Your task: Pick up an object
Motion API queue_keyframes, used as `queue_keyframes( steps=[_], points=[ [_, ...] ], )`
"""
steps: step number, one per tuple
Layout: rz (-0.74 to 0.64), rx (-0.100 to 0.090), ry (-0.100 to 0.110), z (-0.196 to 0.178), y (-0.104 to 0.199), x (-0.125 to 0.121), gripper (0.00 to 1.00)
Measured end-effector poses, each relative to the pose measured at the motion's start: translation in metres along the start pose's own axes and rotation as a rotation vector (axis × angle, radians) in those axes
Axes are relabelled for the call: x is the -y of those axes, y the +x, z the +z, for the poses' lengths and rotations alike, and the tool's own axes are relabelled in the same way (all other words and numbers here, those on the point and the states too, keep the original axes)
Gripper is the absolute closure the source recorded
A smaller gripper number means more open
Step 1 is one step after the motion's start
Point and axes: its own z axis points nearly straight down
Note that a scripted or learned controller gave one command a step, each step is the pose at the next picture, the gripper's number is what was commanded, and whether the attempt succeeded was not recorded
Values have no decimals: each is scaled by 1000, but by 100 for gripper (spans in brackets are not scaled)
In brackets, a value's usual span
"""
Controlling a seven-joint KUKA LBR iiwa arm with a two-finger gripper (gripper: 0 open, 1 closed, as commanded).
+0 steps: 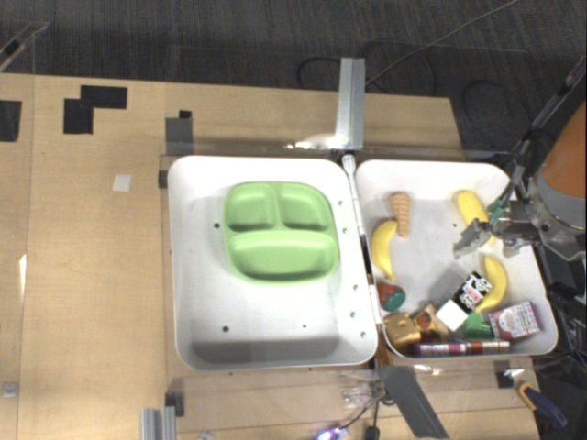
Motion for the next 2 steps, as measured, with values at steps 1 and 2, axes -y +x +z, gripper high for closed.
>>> queue_keyframes(
  steps=[1, 2],
  points=[
    [-30, 1, 0, 97, -59, -27, 0],
    [-134, 4, -9, 127, -59, -95, 0]
  ],
)
